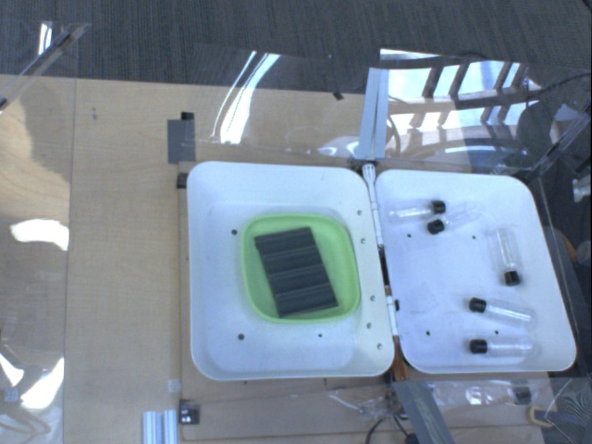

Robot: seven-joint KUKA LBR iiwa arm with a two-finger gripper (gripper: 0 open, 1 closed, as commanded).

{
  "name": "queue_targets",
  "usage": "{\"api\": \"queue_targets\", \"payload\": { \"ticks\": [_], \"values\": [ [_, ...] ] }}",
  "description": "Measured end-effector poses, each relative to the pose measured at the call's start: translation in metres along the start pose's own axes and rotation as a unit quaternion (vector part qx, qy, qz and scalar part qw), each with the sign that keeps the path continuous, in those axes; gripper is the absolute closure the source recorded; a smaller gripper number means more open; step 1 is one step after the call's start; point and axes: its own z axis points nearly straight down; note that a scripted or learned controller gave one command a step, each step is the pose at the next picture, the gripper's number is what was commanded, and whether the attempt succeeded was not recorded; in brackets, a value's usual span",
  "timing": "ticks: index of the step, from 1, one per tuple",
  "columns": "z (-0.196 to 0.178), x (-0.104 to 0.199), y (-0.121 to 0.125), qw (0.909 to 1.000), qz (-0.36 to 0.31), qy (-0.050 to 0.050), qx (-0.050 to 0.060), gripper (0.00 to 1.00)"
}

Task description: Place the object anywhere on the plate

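A green square plate (pixel 344 268) lies in the left bin (pixel 213 248). A dark grey ribbed block (pixel 294 272) rests on the plate, roughly centred and turned slightly. In the right bin (pixel 546 340) lie several clear plastic vials with black caps: one pair near the top left (pixel 418 211), one upright at the right (pixel 507 255), and two near the bottom (pixel 499 312) (pixel 499 346).
A grey metal post (pixel 374 111) stands behind the seam between the two bins. A small dark bracket (pixel 181 139) sits on the bench beyond the left bin's corner. Wooden bench surface stretches out to the left.
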Motion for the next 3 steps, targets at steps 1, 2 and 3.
{"api": "queue_targets", "payload": {
  "ticks": [1, 2, 3],
  "values": [
    [0.0, 0.0, 0.0, 1.0, 0.0, 0.0, 0.0, 0.0],
    [0.0, 0.0, 0.0, 1.0, 0.0, 0.0, 0.0, 0.0],
    [0.0, 0.0, 0.0, 1.0, 0.0, 0.0, 0.0, 0.0]
  ]
}}
